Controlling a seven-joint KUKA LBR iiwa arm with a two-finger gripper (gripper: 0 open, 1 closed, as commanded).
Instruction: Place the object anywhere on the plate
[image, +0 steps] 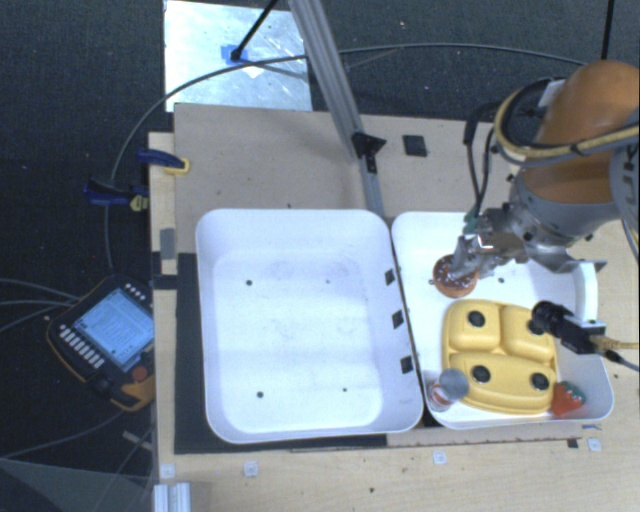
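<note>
Nearest my view, along the bench's front edge, sits the left shallow white plastic bin (215, 330); I see nothing in it but a few dark dots on its floor. Left of it, off the bench, lies a black and orange handheld pendant with a lit screen (108, 335).

Moving right, the right white bin (420, 240) holds a yellow moulded plastic plate with several compartments (500, 355). At the plate's front-left corner rests a small grey ball-like item (452, 383); at its front-right corner I make out a small red piece (568, 398), too small to identify.

Behind the plate, on the bin floor, lies a small round brown object (453, 280), off the plate. My gripper (468, 262) sits right over it; whether its pincer is spread or pinching, I cannot tell. The grey arm with its orange band (585, 110) is cut off at the right.
</note>
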